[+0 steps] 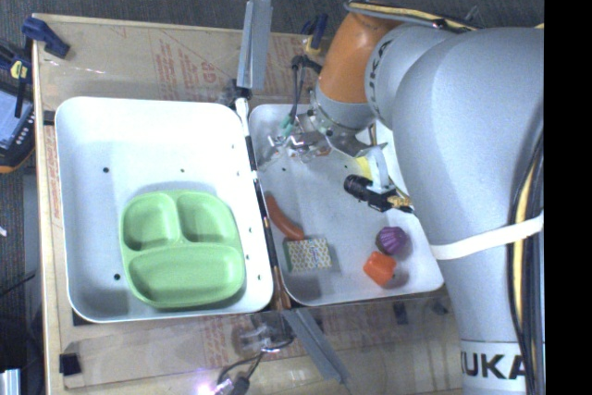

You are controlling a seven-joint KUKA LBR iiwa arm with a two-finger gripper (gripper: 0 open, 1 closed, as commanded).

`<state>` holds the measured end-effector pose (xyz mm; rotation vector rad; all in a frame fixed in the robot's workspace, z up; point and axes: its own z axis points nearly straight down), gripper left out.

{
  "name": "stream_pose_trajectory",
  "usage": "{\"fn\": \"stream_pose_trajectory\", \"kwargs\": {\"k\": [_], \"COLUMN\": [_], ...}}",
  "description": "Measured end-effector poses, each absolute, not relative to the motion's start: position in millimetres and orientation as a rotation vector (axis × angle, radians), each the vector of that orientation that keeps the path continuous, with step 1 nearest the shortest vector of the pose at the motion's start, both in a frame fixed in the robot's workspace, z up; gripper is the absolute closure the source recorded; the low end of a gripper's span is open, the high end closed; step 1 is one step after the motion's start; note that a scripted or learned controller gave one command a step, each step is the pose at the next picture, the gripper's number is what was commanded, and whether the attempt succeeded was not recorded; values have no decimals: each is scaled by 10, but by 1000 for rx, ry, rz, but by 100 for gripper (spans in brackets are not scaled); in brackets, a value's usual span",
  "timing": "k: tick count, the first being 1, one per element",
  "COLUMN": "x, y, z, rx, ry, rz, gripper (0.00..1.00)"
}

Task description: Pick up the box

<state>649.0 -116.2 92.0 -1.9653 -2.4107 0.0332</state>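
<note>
Dark carpet surrounded the brown board worktop, which carried two shallow white bins side by side. The left white bin held a pale green plastic tray with three compartments. The right white bin held all the small things.

The small flat box with a speckled green and tan pattern lay near the front wall of the right bin, toward its left side, with nothing holding it. The pincer of the large grey arm with the orange band hung over the far left corner of the same bin, well apart from the box. Whether the pincer was apart or together, I could not tell.

In my judgement, the main risk was the long orange-red sausage-shaped thing. Its lower end lay just beside the box, perhaps touching it, so a descent a little off target might close on it instead, or push the box away. The box also looked flat and low, so a grasp might slip over its top. The bin's left wall was near and could hinder an approach from that side.

A purple rounded thing and an orange block-like thing sat close together at the right of this bin, apart from the box and not in the way.
</note>
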Motion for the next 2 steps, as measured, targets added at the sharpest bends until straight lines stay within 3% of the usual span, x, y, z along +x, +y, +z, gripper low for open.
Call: {"fn": "stream_pose_trajectory", "kwargs": {"k": [2], "x": [6478], "y": [-1396], "z": [857], "rx": [-1961], "ry": [-2407], "rz": [29], "gripper": [0]}}
